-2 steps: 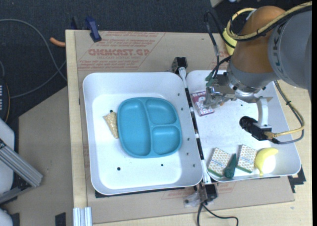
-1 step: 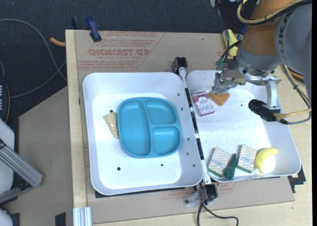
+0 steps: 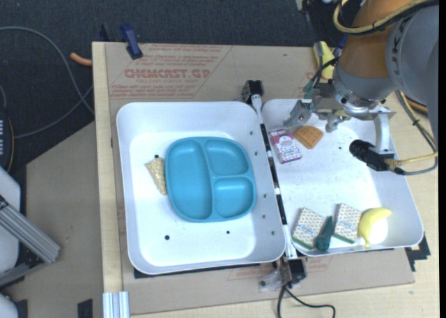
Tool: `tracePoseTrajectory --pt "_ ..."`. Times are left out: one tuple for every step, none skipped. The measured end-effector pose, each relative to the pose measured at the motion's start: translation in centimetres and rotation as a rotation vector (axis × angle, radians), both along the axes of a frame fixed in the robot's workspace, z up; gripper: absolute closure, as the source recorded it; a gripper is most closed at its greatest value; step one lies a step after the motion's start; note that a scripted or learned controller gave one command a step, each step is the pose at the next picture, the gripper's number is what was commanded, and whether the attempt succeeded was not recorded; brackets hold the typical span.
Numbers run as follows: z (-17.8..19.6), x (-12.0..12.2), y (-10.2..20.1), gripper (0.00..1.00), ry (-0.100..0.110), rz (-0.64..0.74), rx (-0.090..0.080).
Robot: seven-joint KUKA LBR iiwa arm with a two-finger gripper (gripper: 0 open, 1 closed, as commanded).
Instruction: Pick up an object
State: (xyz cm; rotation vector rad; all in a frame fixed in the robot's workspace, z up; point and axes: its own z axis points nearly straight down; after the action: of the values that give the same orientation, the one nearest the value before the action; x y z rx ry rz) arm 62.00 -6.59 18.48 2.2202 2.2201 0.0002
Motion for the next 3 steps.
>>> tracePoseTrajectory --pt "-8.9 4.4 -3.3 0.0 -0.005 0.001 -0.001" --pt "-7.7 4.5 -3.3 1.0 -0.01 0.002 -0.004" --pt "-6.7 4.6 -3.3 1.0 -0.012 0.002 -0.005"
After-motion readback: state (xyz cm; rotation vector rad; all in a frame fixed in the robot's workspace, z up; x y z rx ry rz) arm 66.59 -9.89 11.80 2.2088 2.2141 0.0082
